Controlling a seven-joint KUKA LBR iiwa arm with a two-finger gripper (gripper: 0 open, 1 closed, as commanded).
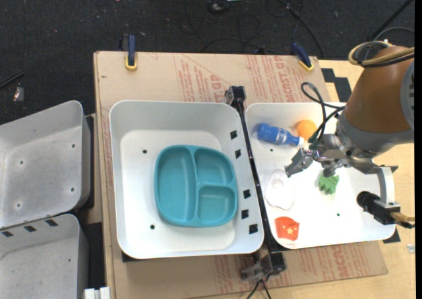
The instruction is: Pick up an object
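My gripper (312,166) hangs over the middle of the right bin (356,228), open, with nothing visible between its fingers. One dark finger (296,163) points left toward a white lump (277,186). A green toy (328,183) lies just under the other finger, and I cannot tell if they touch. A blue bottle (277,134) and an orange ball (305,128) lie at the bin's back, left of the wrist. A red piece (287,228) rests near the front edge.
The left bin (132,159) holds a teal divided plate (196,185). A black divider (249,166) runs between the bins. Cables loop from the arm above the right bin's back. White lids lie off the bench at far left.
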